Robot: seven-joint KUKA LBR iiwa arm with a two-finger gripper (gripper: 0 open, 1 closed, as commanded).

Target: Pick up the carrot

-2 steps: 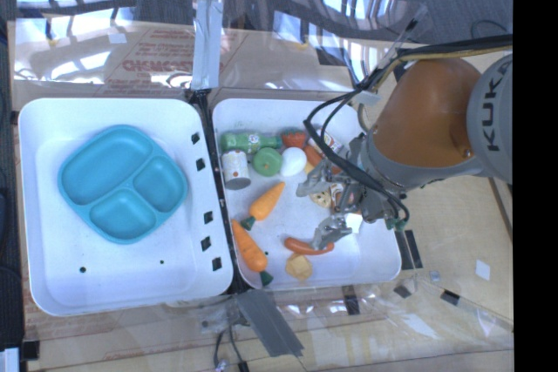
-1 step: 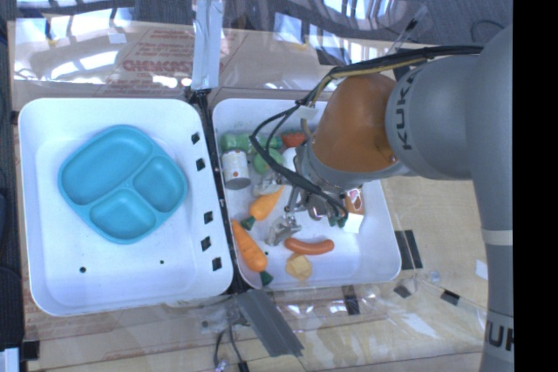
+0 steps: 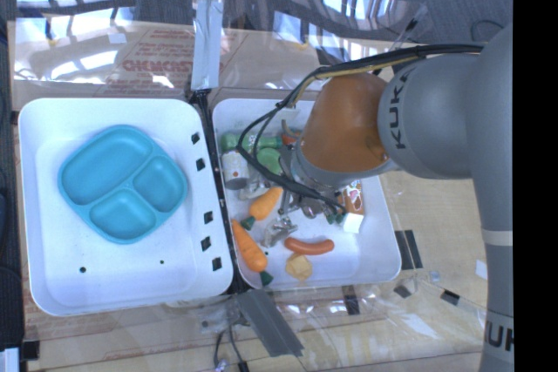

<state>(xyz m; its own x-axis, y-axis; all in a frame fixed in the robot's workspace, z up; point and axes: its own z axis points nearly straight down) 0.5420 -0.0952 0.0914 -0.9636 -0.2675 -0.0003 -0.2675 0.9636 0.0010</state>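
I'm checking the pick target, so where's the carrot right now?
In the camera view, the carrot lies in the right bin, along its left wall near the front corner, left of the sausage, with the gripper above and to its right.

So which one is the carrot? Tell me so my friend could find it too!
Look in the right bin, the messy one beside the bin with the blue tray. Go to its left wall, near the front corner. The carrot lies there: long, orange, tapered, with a green end at the front. The sausage nearby is redder and rounded at both ends.
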